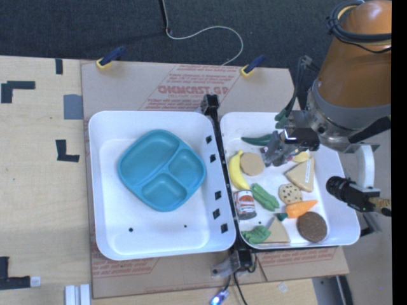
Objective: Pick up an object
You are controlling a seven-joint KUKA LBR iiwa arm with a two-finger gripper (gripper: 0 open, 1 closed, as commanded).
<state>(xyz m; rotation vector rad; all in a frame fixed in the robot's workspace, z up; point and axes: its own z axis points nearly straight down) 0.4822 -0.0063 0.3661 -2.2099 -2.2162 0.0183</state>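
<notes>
Gripper (278, 151) hovers low just right of round cookie (252, 164); we cannot tell its state. We judge: approach step, nothing grasped. Next: descend, close on cookie.

The cardboard sheet (184, 88) under the two bins carried red printing, seen upside down, whose large line appeared to read "CHEMCAST GP". The smaller red lines around it were too small to read. The label on the small can (245, 204) was not legible.
</notes>
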